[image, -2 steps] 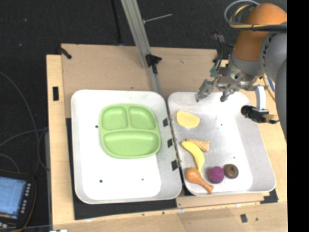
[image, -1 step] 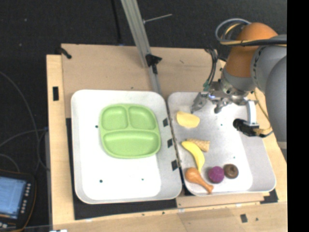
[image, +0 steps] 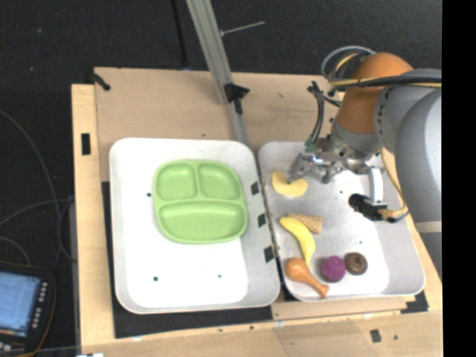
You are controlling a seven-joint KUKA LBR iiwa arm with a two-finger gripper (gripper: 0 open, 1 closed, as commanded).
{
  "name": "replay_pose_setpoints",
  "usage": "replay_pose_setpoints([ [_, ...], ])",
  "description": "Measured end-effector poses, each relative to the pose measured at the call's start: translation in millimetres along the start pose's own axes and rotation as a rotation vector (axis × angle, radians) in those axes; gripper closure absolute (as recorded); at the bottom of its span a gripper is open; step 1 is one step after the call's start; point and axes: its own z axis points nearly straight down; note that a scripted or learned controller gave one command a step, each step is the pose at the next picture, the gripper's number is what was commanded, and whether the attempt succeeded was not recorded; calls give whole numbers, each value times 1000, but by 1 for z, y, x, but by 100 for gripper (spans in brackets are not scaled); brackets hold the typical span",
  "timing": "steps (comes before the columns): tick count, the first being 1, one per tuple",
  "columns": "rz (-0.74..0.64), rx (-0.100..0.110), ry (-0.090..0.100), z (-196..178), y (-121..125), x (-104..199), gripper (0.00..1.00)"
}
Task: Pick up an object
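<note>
Hovering low, the pincer (image: 316, 166) sits at three o'clock of the yellow wedge (image: 289, 187). Its grip I cannot tell, and nothing looks lifted yet.

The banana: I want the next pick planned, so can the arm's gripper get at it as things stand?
Probably yes. The banana lies uncovered in the right bin, the gripper hangs just beyond it, but the cone-shaped piece touching it may crowd a grasp.

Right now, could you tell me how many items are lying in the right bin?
6: pale yellow piece by the gripper; banana; cone beside it; orange drumstick; purple ball; brown ring. The arm may hide more.
</note>
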Motion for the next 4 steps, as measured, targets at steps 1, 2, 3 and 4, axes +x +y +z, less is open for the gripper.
replay_pose_setpoints([
  [1, 3, -7, -1, -15, 2, -1, 100],
  [2, 1, -9, 0, -62, 9, -6, 100],
  [3, -5, -12, -1, -124, 18, -3, 100],
  [4, -4, -9, 0, -170, 13, -6, 100],
])
